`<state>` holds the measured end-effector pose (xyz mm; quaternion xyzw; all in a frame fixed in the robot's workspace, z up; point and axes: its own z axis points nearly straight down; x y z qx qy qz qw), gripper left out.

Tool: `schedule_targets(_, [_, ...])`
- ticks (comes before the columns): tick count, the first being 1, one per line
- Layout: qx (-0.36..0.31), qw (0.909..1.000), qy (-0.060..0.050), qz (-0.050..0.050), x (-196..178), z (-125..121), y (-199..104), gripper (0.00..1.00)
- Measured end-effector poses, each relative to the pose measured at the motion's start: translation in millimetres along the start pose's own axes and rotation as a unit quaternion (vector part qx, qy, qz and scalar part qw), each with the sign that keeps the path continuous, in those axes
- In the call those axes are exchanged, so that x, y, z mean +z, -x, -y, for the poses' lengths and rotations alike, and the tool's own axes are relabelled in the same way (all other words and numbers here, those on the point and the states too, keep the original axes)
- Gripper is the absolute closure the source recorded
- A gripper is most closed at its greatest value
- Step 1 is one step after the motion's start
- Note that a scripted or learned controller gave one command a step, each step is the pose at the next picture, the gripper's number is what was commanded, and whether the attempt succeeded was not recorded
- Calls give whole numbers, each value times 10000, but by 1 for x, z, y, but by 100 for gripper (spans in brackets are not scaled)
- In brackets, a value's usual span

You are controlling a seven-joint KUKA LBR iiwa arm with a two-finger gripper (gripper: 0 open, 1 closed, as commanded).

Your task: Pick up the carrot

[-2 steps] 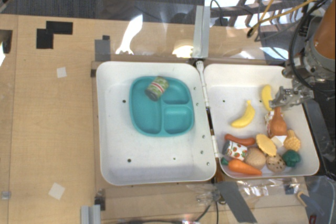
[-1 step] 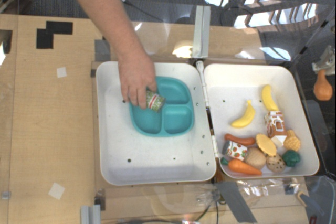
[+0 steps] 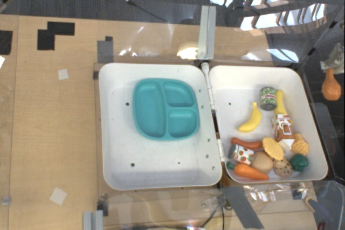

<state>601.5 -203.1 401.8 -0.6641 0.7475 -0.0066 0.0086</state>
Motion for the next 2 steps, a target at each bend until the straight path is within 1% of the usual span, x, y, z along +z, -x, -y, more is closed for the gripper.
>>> schedule_targets(2, [-2,10000,-94,29,-24,4,4,100])
